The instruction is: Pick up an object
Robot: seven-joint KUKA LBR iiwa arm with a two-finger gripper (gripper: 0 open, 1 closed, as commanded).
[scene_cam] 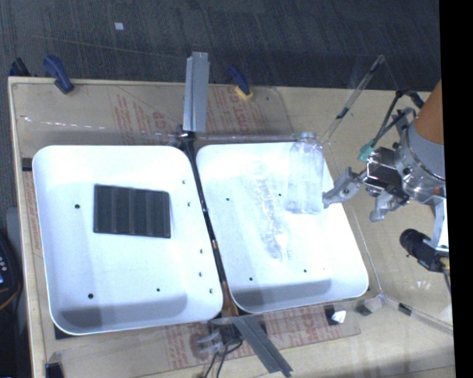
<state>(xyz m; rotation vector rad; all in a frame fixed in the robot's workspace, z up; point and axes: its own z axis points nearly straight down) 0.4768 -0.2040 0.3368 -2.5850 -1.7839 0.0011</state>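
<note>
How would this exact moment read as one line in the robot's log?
gripper: at right bin's right rim, fingers open, holding nothing | clear bottle: right bin, near fingers | dark ridged block: left bin

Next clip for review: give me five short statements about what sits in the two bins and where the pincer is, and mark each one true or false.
1. A dark ribbed rectangular block lies in the left bin. True.
2. The clear plastic bottle stands in the left bin. False: it is in the right bin, near its far right corner.
3. The pincer is at the right bin's right edge, beside the bottle. True.
4. The pincer has the dark block lifted between its fingers. False: the block lies flat on the left bin's floor, far from the pincer.
5. A clear crinkled plastic item lies mid right bin. True.
</note>
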